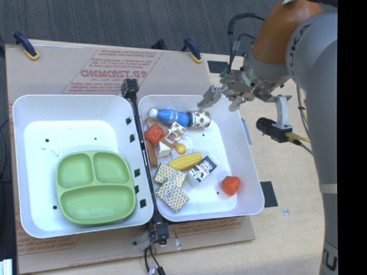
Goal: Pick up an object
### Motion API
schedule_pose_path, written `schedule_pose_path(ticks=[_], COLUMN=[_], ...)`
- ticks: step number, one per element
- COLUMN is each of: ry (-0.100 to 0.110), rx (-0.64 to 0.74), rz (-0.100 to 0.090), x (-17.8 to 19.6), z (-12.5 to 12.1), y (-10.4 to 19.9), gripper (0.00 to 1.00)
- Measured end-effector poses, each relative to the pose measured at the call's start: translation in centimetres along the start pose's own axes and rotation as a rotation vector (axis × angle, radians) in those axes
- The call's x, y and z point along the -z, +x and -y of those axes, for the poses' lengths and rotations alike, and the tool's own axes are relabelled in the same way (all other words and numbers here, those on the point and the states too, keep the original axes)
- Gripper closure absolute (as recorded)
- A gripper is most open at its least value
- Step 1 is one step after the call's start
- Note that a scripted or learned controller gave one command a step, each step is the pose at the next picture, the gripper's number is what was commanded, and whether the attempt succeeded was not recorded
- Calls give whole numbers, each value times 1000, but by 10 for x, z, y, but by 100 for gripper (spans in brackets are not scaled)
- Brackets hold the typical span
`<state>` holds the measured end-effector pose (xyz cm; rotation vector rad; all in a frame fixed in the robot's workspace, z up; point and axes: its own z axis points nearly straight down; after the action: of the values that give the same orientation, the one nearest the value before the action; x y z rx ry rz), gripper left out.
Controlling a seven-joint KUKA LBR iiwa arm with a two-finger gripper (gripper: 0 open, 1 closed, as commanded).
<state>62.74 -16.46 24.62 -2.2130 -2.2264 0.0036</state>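
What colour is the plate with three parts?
Light green, seen in the camera view, lying in the left bin.

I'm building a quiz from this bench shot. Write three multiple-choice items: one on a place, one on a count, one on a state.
1. Where does the green three-compartment plastic plate lie?
A. In the left white bin
B. In the right white bin
C. On the cardboard behind the bins

2. How many compartments does that plate have?
A. Two
B. Three
C. Four

3. How does the blue plastic bottle with a white cap sit?
A. Standing upright
B. Held between the gripper's fingers
C. Lying on its side in the right white bin

Answers:
1. A, it rests on the floor of the left white bin.
2. B, two small sections sit above one long one.
3. C, it lies flat near the far wall of the right white bin, with the two-finger gripper above that bin's far corner.
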Motion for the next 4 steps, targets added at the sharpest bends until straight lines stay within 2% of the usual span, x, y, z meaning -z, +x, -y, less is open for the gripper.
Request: schedule_pose_path(ticks=[1,2,3,4], ry=[1,0,2,3], rx=[-1,3,4,6], rz=[-2,-1,0,0], x=[-155,-143,-144,-133], z=[38,37,37,37], y=[3,3,3,4], gripper=[0,100,0,100])
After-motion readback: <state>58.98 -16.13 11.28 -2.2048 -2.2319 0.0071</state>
